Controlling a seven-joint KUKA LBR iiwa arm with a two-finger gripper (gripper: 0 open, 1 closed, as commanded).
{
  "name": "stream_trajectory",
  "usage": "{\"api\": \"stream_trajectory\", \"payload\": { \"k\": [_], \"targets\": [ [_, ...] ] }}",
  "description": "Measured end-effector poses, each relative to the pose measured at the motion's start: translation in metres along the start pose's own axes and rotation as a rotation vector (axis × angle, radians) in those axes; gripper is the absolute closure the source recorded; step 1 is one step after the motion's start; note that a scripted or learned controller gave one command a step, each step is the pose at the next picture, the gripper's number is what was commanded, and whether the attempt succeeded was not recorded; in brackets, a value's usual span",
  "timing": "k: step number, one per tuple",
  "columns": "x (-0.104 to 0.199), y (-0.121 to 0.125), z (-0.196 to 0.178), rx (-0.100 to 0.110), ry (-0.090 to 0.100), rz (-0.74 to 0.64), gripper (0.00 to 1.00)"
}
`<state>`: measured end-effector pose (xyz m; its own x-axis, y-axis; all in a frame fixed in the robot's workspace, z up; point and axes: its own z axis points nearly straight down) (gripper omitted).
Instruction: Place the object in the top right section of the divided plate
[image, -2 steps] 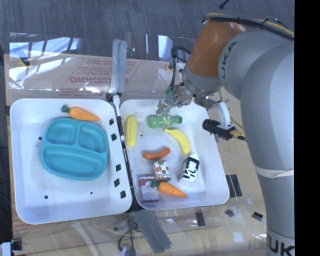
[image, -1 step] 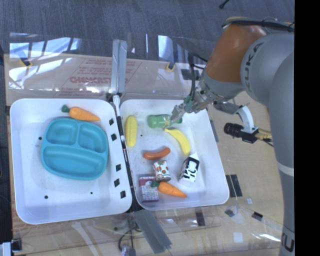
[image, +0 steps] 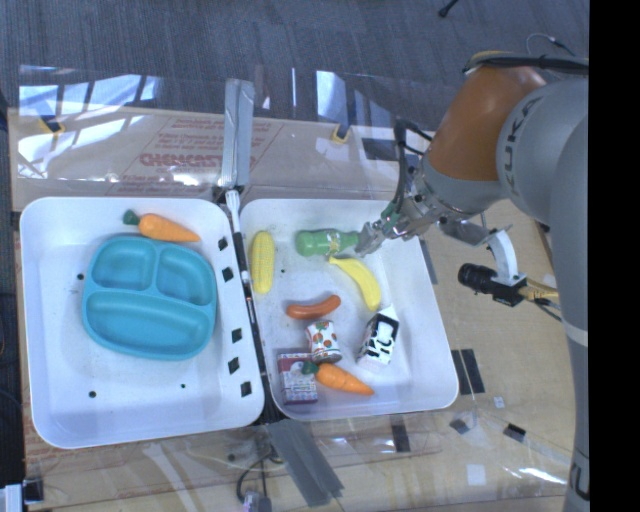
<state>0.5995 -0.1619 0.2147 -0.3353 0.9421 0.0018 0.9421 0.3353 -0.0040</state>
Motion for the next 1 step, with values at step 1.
{"api": "stream_trajectory", "payload": {
  "k": [1],
  "targets": [
    [-0.0195,-0.0208,0.0062,-0.001,0.000,-0.071,1.00]
  ]
}}
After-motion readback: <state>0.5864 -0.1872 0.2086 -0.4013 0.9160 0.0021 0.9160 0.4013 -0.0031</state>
